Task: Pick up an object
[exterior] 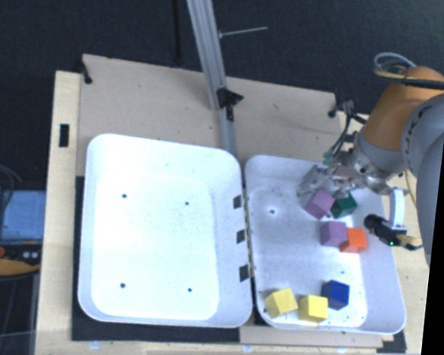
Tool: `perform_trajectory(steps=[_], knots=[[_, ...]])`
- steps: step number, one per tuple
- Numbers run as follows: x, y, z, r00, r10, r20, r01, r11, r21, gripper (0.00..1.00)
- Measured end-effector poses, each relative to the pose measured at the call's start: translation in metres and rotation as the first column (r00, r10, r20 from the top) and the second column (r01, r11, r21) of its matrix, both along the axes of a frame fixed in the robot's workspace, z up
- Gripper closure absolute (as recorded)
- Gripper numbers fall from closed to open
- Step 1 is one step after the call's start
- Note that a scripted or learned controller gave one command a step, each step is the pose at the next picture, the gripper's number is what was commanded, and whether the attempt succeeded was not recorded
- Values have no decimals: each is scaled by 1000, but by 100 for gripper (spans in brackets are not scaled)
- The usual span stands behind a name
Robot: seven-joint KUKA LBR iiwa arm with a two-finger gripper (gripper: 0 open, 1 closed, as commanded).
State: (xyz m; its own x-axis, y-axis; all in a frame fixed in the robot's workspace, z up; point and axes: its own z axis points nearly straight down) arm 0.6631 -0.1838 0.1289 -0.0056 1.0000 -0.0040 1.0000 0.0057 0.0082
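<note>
Claw [324,186] is seen over the right white bin [278,243], touching a tilted purple block [319,203]. Whether anything is gripped cannot be told.

This is a robotics lab or test cell, not a home or shop: a bare plywood worktop [159,102] carries two shallow white bins [156,229], and a grey industrial arm with an orange band [396,113] reaches in from the right. A slanted aluminium pole [209,48] is clamped at the worktop's back, while loose cables and a blue-screened control pendant [18,221] lie on the dark carpet at the left
</note>
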Motion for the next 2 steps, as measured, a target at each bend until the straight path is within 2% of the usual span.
perform_trajectory(steps=[1,2], knots=[[-1,-1,11,1000,1,-1,-1,1000,-2,100],[6,-5,57,1000,1,-1,-1,1000,1,100]])
